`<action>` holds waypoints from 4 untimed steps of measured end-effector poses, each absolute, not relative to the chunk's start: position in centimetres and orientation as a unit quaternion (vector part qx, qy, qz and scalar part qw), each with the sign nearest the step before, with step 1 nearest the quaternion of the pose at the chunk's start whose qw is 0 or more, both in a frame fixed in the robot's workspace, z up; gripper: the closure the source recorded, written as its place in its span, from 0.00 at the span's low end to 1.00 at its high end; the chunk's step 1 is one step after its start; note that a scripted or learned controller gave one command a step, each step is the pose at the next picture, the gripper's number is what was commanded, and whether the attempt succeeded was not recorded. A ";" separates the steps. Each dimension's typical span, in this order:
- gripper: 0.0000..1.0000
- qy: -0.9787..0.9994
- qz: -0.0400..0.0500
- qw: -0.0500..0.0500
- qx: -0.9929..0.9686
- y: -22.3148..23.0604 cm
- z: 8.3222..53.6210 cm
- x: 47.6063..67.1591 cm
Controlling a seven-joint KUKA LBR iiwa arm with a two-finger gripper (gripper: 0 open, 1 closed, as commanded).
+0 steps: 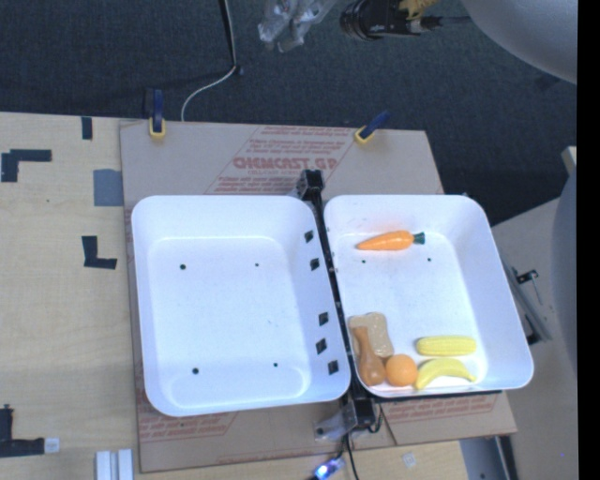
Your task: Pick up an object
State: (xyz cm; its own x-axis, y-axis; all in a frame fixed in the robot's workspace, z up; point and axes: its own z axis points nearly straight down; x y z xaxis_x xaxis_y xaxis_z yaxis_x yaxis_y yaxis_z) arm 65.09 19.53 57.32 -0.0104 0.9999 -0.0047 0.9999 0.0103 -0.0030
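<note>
Worktop bins sit side by side, the carrot apart from clustered items, an easy target; jaws' state on the gripper cannot be told.

Even, fairly bright light falls from above, so the two white bins come out almost blown white, with only soft grey shading along their inner walls and a faint bluish cast over the whole scene. Shadows are weak and short: a thin one lies under the carrot, and a soft one sits beside the banana. Focus is moderate, with the print on the cardboard sheet slightly soft, the gripper at the top edge smeared and hazy, and the dark floor grainy.
</note>
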 end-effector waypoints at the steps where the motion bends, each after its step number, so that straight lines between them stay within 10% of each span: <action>1: 1.00 0.711 -0.003 0.001 0.703 19.6 58.3 65.1; 4: 1.00 0.711 0.001 0.005 0.703 19.9 61.2 65.2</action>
State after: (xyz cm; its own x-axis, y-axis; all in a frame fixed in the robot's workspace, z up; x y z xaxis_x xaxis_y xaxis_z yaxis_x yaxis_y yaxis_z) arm 65.17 19.92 61.19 -0.0118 0.9999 -0.0059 0.9999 0.0118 0.0085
